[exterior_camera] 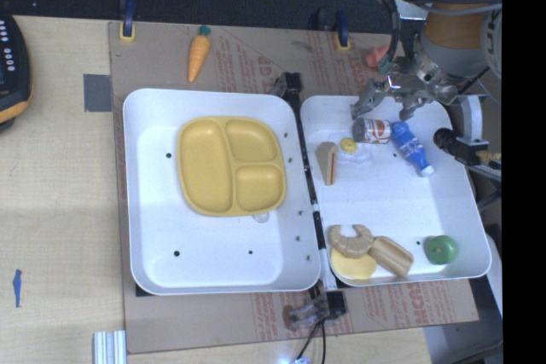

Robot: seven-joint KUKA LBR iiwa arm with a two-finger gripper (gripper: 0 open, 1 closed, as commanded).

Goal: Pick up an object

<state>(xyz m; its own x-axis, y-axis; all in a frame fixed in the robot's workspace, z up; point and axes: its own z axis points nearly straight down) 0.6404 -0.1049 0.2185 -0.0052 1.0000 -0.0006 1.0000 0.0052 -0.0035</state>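
Can (pixel 374 130): you see it lying just below the hand (pixel 389 102), beside the blue bottle (pixel 411 148).
Hand: fingers spread apart, gripping nothing, pointing down into the right bin (pixel 401 209).

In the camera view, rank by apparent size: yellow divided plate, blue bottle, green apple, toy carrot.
1. yellow divided plate, by far the largest
2. toy carrot and blue bottle, too alike to rank
3. green apple
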